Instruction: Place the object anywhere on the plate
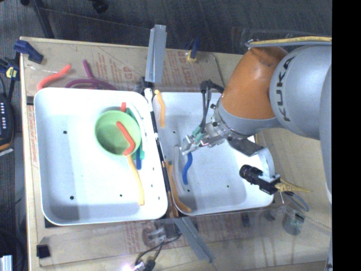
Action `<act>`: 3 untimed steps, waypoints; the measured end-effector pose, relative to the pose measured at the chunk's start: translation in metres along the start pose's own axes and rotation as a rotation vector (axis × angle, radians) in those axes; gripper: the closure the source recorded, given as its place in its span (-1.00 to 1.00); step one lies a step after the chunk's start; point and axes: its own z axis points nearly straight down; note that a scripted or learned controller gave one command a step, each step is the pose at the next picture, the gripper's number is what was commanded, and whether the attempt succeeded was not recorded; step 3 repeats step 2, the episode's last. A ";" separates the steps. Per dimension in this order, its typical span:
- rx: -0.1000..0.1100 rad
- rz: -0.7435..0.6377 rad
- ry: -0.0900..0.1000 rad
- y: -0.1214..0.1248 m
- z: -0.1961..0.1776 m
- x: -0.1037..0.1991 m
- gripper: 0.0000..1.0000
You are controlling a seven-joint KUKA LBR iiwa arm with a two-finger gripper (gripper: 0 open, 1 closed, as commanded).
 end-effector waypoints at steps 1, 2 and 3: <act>0.000 -0.286 0.002 0.078 -0.039 -0.025 1.00; -0.001 -0.286 0.002 0.078 -0.039 -0.025 -1.00; -0.001 -0.286 0.002 0.078 -0.039 -0.025 -1.00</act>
